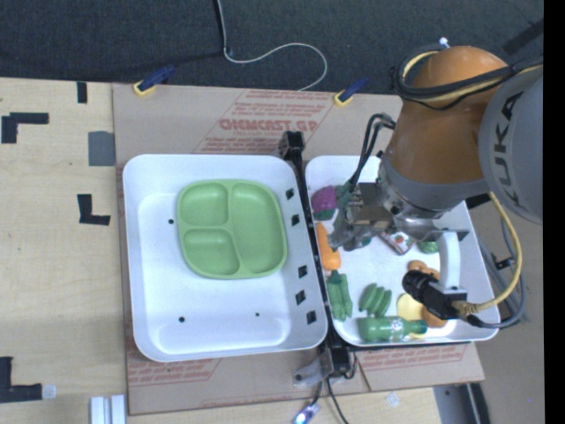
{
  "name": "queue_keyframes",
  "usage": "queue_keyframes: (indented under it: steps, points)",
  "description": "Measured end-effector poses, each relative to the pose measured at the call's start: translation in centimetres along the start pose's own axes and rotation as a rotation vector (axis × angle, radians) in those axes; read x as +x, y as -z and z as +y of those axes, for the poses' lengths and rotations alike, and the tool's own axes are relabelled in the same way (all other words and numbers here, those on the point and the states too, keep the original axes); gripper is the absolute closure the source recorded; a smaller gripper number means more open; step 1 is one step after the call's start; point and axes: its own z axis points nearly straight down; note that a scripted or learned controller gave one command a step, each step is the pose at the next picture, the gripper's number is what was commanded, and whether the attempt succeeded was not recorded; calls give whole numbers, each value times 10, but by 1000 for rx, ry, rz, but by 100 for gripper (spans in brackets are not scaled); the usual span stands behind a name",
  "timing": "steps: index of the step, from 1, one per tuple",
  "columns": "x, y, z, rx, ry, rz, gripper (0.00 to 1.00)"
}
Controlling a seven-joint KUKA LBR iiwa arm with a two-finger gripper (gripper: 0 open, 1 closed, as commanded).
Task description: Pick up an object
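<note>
Claw (346, 233) low in right bin (481, 263); I couldn't tell its grip. Cardboard (256, 122), dark carpet (106, 16) beyond it.

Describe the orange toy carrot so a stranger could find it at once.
Start at the right white bin, the one crowded with toy food under the arm. Look along its left wall: the carrot lies there, below a purple piece and above the green vegetables, the only orange among them.

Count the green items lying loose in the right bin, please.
3 that I can see: a green piece near the bin's left wall, another beside it, and a green bottle-like item at the front edge. The arm may hide others.
</note>
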Motion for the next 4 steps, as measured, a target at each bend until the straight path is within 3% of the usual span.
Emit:
queue_keyframes:
  steps: [1, 2, 3, 4]
  points:
    - [58, 59, 0, -11, 12, 4, 100]
    - [-26, 7, -1, -2, -2, 0, 100]
    - [45, 80, -1, -14, 15, 5, 100]
    - [-23, 113, -1, -10, 2, 2, 100]
